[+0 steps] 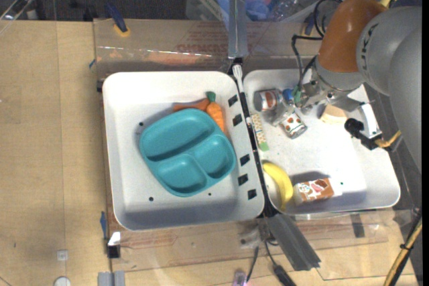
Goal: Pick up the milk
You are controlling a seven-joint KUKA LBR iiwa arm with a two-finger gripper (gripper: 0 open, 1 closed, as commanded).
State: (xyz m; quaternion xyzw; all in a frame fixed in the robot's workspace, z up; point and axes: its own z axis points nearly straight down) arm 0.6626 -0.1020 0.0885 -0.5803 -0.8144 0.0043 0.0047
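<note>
**Banana (278, 184) + orange-brown carton (314, 189) up front; milk grab risks sit further back**

Both lie at the near wall of the right bin (355, 157), close together and well apart from my gripper (305, 102). Gripper is low over the bin's far part. Can't tell how far open it is from this angle, and I see nothing clamped in it. Milk, as I judge it, is the small white carton w/ brown-red print (293, 124). It's lying tilted just beside the gripper, on the near-left side. Can't tell if they're touching.

Risks, my call:
- Gripper looks offset from the carton, so closing as-is prob grabs air.
- Carton is tilted, so contact on a corner could spin it or squirt it out.
- Can (267, 100) sits just left of the milk w/ little gap, so I could knock it or nip it too.
- Pale block (333, 112) is near on the right and a sweep could nudge it.
- ID risk: the front carton might be the milk instead. Labels too small to read.
</note>
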